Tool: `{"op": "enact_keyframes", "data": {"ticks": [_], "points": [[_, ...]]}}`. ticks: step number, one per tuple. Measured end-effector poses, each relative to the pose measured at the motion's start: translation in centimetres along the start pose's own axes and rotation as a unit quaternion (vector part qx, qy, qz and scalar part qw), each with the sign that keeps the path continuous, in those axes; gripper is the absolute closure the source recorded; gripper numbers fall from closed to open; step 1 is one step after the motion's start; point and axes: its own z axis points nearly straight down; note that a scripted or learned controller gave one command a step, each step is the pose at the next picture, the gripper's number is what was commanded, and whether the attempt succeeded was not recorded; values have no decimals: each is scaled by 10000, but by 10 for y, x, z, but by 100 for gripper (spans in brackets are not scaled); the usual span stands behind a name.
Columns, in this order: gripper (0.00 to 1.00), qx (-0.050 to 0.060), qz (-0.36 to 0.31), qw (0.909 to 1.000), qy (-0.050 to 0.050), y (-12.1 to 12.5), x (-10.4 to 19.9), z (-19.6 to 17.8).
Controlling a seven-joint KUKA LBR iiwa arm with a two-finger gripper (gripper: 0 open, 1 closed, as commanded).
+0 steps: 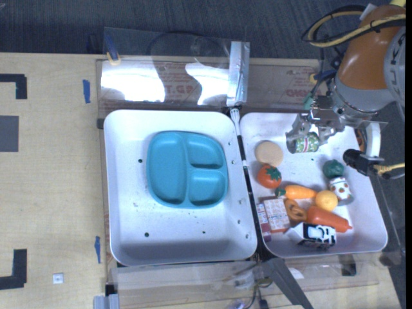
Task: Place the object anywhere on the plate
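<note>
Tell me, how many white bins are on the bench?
2. The left bin holds the blue plate. The right bin holds the toy foods, and the gripper is above its far part.

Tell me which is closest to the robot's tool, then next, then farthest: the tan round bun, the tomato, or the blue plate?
Measured from the tool in the camera view:
1. Tan bun, just left of it in the right bin.
2. Tomato, below the bun.
3. Blue plate, over in the left bin.
</note>
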Motion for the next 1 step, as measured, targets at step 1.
{"op": "enact_keyframes", "data": {"ticks": [1], "points": [[100, 27, 171, 9998, 14, 11, 79, 31]]}}
